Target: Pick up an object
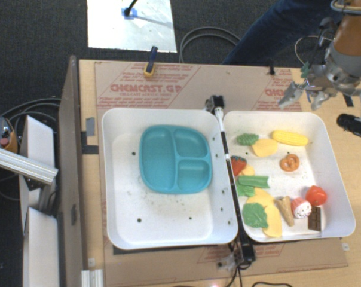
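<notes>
The right bin (pixel 333 160) holds several toy foods: a corn cob (pixel 290 138), a pretzel (pixel 289 162), a red tomato (pixel 316 195), green beans (pixel 252 184), a green leaf (pixel 247 139), a brown cone (pixel 286 210) and a chocolate piece (pixel 314 219). My gripper (pixel 302 98) hangs at the upper right, beyond the bin's far rim and over the cardboard. Its fingers (pixel 288 97) are spread open with nothing between them. The corn cob lies closest to it, a little below.
The left bin (pixel 124 214) carries a teal divided plate (pixel 174 159). A black clip (pixel 216 104) sits at the far end of the seam between the bins. A yellow clamp (pixel 150 69) sits on the cardboard's far edge. Cables hang beside the arm at the right.
</notes>
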